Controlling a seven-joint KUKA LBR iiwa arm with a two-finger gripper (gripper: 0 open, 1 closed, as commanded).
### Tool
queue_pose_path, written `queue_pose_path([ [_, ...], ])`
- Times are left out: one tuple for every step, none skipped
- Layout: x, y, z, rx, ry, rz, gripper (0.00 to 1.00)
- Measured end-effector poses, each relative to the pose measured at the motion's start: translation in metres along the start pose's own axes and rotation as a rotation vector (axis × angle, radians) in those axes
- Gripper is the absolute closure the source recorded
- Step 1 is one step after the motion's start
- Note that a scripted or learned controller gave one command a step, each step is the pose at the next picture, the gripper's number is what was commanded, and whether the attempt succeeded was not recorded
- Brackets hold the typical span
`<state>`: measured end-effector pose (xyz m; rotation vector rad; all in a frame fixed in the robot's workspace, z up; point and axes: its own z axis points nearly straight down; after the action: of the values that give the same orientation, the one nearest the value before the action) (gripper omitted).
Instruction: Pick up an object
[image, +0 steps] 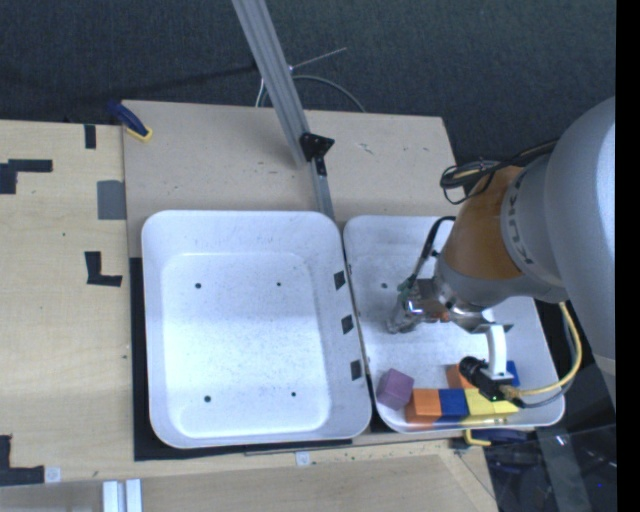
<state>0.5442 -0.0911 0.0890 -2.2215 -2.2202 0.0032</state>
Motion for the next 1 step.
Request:
queue_pose_path([
  [-0.0045,0.0029,-0.0887,-0.008,0.0,-0.002,1.0],
])
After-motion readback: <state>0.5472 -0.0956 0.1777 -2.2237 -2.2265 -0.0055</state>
